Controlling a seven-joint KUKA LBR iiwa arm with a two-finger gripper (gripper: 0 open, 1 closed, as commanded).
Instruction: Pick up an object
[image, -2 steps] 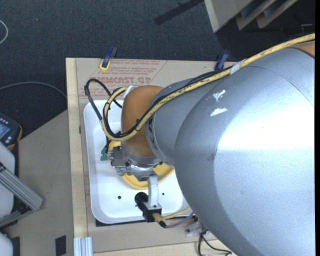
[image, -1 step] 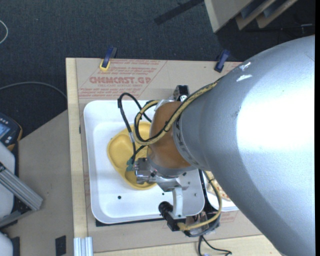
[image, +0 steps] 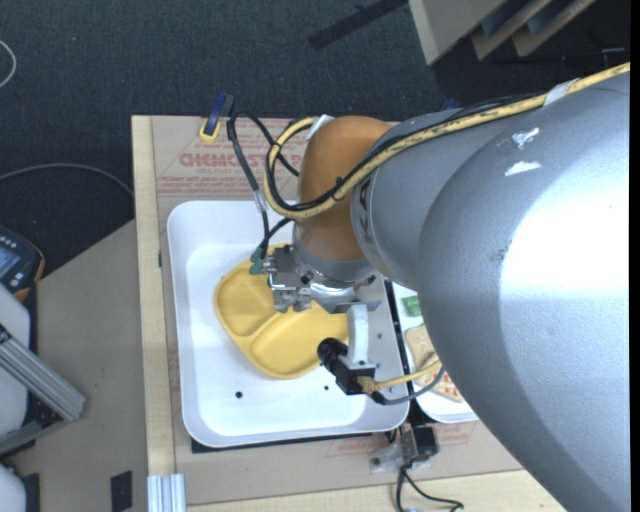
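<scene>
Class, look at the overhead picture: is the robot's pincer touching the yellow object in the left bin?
Cannot tell. In the camera view the wrist covers the pincer where it meets the yellow object in the left bin, so neither contact nor gap shows plainly.

Grey arm (image: 500, 230) with orange wrist band (image: 335, 170) reaches over left shallow white bin (image: 200, 330); gripper (image: 300, 290) sits above a yellow heart-shaped plastic dish (image: 260, 325).

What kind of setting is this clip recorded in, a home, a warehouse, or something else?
Most likely a robotics lab or test cell. A grey arm with loose cabling works over shallow white bins on a cardboard-topped bench, with dark carpet and an aluminium rail alongside. A yellow object lies in the left bin.
</scene>
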